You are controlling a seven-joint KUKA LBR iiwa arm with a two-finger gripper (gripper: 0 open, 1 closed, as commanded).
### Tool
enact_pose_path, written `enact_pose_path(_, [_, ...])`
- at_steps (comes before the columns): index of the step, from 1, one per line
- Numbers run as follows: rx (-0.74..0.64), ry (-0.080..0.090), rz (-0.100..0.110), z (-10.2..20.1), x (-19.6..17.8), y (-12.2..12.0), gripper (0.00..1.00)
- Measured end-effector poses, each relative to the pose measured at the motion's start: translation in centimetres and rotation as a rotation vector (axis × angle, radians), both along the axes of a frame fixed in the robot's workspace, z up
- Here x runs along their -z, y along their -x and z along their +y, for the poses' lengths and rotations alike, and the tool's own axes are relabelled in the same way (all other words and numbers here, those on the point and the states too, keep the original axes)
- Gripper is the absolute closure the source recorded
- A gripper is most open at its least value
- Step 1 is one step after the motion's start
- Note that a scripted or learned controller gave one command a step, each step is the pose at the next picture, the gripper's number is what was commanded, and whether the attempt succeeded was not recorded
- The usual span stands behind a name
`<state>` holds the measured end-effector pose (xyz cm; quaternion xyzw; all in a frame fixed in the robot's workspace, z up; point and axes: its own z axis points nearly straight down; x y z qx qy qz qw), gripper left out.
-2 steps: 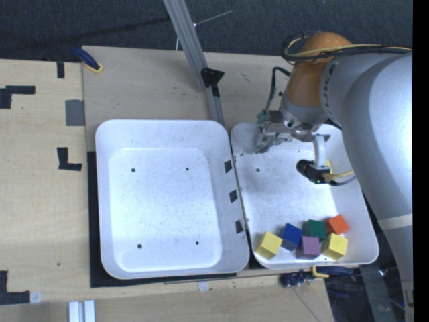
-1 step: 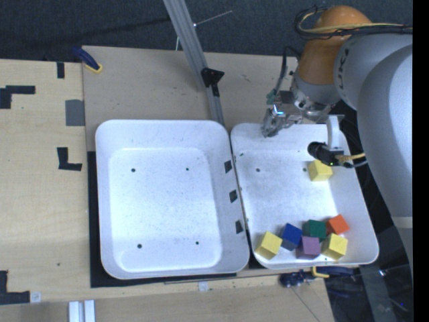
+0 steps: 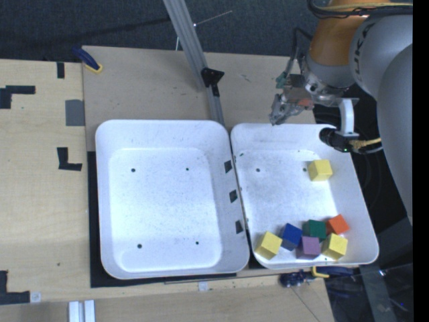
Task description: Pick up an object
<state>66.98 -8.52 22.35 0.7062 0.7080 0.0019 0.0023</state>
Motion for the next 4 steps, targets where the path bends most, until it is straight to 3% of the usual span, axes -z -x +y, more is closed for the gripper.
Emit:
enact_pose_path(1, [0.000,0.000,0.002,0.1,-3.9,-0.1,1.00])
enact_pose_path(4, [-0.004,-0.002,0.009,14.8,-2.1,4.4,1.00])
